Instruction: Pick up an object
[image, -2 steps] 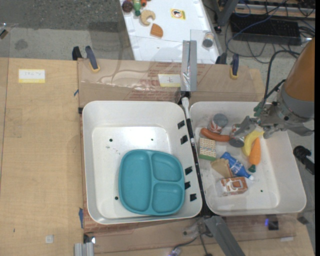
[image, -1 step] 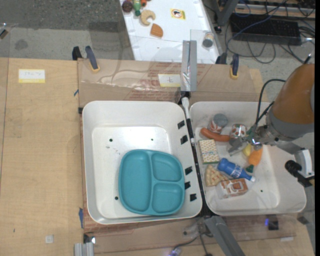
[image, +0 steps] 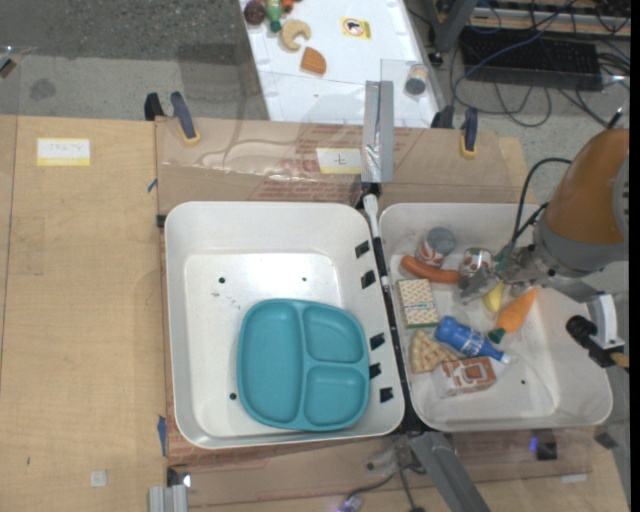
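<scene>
Gripper (image: 480, 272) sits low in the right bin (image: 580, 400), beside the carrot (image: 516, 310) and bottle (image: 468, 338); finger state unclear; labels unreadable.

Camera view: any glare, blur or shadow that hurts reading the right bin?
Camera view: lighting is even and soft, with only faint shadows under the teal tray. Mild glare on the clear sheet behind the bins. The right bin reads sharp enough, but the gripper sits amid clutter, small and hard to resolve.
</scene>
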